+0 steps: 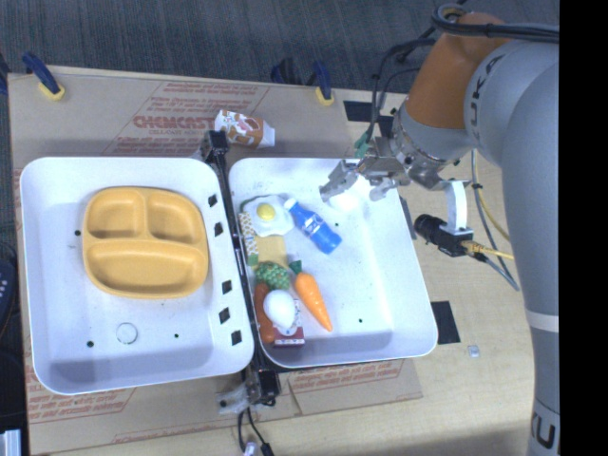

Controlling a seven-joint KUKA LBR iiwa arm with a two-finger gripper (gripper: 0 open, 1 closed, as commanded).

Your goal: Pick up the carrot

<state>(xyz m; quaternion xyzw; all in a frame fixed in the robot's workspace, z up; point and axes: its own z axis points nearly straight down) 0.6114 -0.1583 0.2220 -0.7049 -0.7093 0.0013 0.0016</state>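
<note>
The carrot (313, 302) is orange with a green top and lies in the right bin (380, 283), near its front left, pointing toward the front. It rests among other toy foods along the bin's left wall. My gripper (359, 183) hangs over the back of the right bin, well behind and to the right of the carrot. Its two fingers (336, 182) stand apart with nothing between them.
Beside the carrot lie a white egg (279, 307), a fried egg (267, 216), a blue bottle (314, 228) and a green leafy piece (275, 275). The left bin (57, 340) holds a yellow divided plate (145, 240). A small carton (243, 128) lies behind the bins.
</note>
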